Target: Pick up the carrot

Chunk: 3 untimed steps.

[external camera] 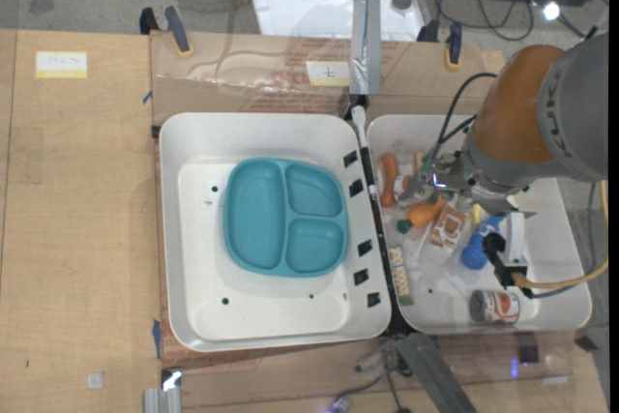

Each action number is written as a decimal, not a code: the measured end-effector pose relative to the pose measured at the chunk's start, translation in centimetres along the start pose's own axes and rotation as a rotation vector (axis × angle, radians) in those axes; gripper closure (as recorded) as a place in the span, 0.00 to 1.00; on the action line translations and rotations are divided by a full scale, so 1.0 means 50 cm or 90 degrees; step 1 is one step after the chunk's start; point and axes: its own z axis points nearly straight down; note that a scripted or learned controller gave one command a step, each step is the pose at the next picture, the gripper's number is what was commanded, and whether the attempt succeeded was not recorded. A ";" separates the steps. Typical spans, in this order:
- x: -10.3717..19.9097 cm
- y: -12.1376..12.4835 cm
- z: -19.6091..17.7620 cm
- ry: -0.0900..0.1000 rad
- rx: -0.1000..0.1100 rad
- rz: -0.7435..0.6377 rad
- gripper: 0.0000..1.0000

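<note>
Poised low in the right bin (571, 305), gripper (432, 181) just above the carrot (423, 213), long axis slanting up-right; finger state impossible to tell.

To my left sits the left bin (184, 237), holding a teal divided plate (285, 216) with three compartments. In the right bin (571, 305) I see a can (495, 307) lying on its side near the front wall, a blue object (474, 254) just behind it, and a brown-and-white packet (448, 227) — all close together on the wooden bench (77, 208).
</note>
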 end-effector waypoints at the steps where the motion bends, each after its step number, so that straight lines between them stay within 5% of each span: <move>1: -0.009 0.008 -0.026 -0.003 -0.010 0.004 1.00; 2: -0.009 0.008 -0.026 -0.003 -0.009 0.004 0.00; 3: 0.005 0.025 0.034 -0.004 0.015 -0.067 0.00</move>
